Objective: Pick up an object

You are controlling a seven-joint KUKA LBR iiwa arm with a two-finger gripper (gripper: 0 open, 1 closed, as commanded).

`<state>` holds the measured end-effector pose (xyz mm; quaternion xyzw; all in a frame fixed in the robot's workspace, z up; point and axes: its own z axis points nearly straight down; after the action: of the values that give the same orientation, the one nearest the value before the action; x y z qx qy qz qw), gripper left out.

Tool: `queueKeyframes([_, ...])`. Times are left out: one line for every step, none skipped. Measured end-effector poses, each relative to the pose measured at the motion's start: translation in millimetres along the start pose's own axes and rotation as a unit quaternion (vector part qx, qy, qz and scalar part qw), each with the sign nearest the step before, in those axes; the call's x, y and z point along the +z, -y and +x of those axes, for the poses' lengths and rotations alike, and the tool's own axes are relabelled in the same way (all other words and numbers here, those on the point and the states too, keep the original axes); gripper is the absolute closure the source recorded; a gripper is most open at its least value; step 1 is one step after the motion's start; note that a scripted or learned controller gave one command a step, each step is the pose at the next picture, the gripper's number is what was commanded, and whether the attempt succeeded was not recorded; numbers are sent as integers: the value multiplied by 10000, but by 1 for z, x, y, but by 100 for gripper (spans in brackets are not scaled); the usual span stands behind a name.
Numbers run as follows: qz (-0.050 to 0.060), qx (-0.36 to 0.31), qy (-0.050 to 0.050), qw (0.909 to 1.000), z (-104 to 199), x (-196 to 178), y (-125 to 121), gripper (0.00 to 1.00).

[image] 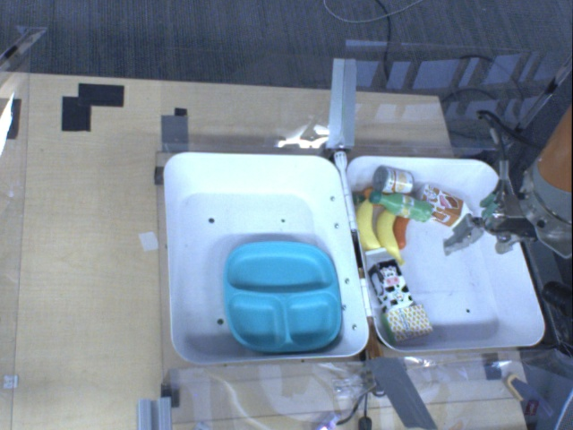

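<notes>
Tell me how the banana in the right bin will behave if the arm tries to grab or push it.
The banana looks curved and smooth, so it may pivot or slip rather than roll straight. It lies against the green bottle and the bin wall, so a push would probably jostle its neighbours. It is probably light.

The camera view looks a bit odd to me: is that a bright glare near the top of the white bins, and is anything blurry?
In the camera view, a bright glare patch sits on the bench just behind the left bin; the blue tray casts a soft shadow to its left; the claw looks slightly smeared, while the banana stays fairly sharp.
</notes>
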<state>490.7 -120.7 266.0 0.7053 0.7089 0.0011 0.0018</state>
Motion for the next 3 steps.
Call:
queueKeyframes([-38, -191, 1, 9998, 20, 141, 1, 0])
queueKeyframes([-207, -659, 22, 9976, 20, 156, -71, 0])
queueKeyframes([-193, -859, 71, 9961, -31, 163, -160, 0])
